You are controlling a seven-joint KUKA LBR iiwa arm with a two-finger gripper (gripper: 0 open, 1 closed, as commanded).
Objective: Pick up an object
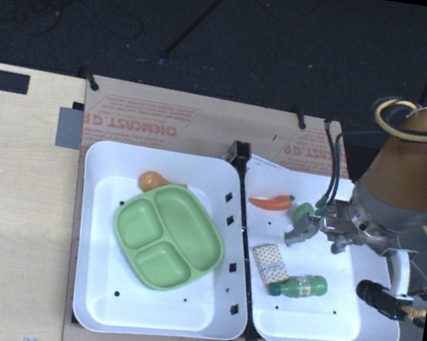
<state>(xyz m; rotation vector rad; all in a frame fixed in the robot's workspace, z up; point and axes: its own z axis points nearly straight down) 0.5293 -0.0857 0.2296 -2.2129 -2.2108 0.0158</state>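
Camera view shows a green bottle (299,286) lying on its side in the right bin (368,335), below the gripper (301,232), whose jaws hang parted with nothing between them. A patterned packet (269,261) touches the bottle's cap end. Bare white floor lies beyond the bottle toward the bin's rim.

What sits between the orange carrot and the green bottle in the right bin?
In the camera view, a small checkered packet lies on the bin floor between the carrot above and the green bottle below, just beside the bottle's cap end.
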